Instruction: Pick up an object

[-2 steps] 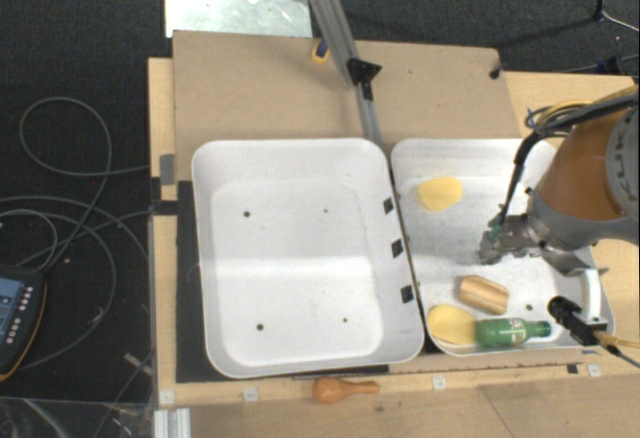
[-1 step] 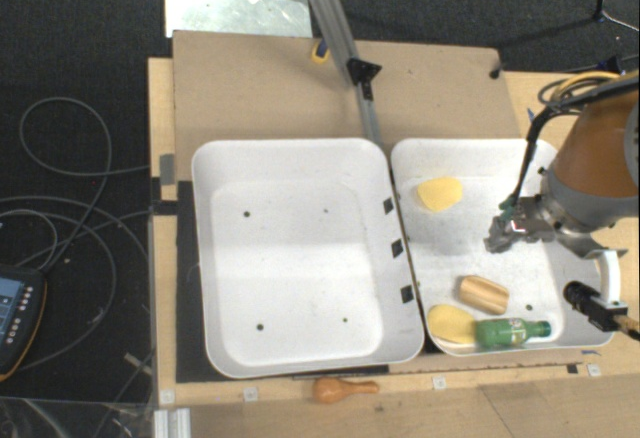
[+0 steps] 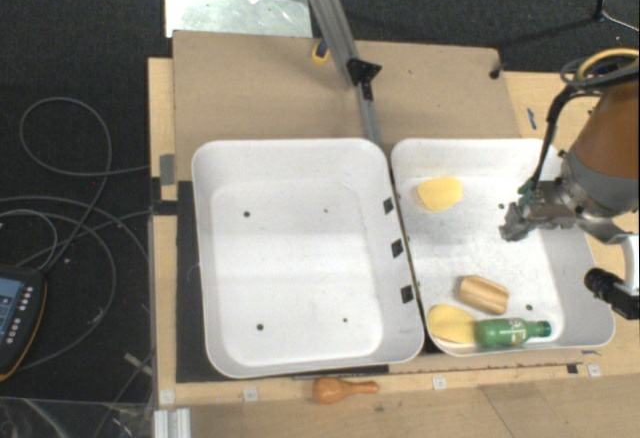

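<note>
Pendant: dark handheld unit with a lit screen, lying on black carpet among thin looped cables, cut off by the left edge.
Worktop: flat tan board, matte, edged in pale wood.
Left bin: shallow white tray with rounded corners, smooth, a few small dark dots on its floor.
Wooden piece: small orange-brown, pear-shaped with a thin stem, lying on the worktop just in front of the left bin.
Right bin: the same white tray, joined to the left one by dark clips along the shared wall.
Yellow lump: soft-looking, rounded, near the back of the right bin.
Yellow slice: flat and rounded, at the front wall, touching the bottle.
Brown roll: short tan cylinder, lying on its side just behind the bottle.
Green bottle: glossy, lying on its side along the front wall.
Claw: grey metal, low over the right bin, apart from every object; too small and dark to tell whether it is parted or closed.
Arm: orange band, grey wrist, cut off by the right edge.
</note>
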You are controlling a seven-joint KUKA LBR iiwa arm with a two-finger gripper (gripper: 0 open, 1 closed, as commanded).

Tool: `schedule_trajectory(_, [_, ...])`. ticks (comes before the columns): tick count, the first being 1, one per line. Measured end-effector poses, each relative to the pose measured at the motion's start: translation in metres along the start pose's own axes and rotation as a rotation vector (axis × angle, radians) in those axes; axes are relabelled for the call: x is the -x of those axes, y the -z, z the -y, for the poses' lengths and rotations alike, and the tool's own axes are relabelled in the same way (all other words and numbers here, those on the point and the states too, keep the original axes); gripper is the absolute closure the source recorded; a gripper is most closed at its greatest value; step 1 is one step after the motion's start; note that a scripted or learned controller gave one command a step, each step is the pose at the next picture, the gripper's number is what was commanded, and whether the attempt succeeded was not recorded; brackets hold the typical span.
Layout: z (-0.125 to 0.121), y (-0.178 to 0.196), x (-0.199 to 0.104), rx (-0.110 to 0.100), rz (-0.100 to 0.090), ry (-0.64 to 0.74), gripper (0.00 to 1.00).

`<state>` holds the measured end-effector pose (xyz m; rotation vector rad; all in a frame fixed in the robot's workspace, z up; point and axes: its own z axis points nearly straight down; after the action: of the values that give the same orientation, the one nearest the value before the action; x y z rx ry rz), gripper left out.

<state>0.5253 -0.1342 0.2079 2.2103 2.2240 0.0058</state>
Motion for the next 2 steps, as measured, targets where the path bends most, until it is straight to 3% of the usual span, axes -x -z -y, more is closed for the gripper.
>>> schedule_trajectory(1, [-0.002, 0.062, 0.007, 0.002, 0.001, 0.000, 1.00])
schedule_trajectory(2, [-0.009, 0.064, -0.039, -0.003, -0.003, 0.005, 1.00])
